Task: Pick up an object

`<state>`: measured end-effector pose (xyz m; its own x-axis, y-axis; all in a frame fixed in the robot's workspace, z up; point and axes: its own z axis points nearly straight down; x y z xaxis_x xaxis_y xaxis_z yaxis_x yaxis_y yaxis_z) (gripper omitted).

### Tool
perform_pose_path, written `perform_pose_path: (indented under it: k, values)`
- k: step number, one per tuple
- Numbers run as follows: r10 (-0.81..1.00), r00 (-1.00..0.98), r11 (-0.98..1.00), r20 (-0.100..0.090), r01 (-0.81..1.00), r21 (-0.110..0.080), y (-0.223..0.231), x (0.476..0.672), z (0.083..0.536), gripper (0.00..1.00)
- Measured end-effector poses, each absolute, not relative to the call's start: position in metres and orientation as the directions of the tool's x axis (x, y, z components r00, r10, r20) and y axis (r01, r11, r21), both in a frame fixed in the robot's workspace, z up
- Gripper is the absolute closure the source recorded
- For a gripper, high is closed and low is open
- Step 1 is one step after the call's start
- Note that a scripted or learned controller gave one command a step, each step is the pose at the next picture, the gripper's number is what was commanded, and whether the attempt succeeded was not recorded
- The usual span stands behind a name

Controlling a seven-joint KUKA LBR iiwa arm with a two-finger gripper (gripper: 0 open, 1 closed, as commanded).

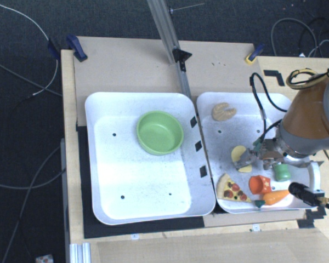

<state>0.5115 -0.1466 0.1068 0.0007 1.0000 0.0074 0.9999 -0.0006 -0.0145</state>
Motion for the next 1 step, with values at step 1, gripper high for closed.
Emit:
perform_pose_path:
  k: [1]
  values:
    - [1.0,0.002,-0.002,0.006,1.0,-0.004,-0.1466,0.5138,0.1233,1.0]
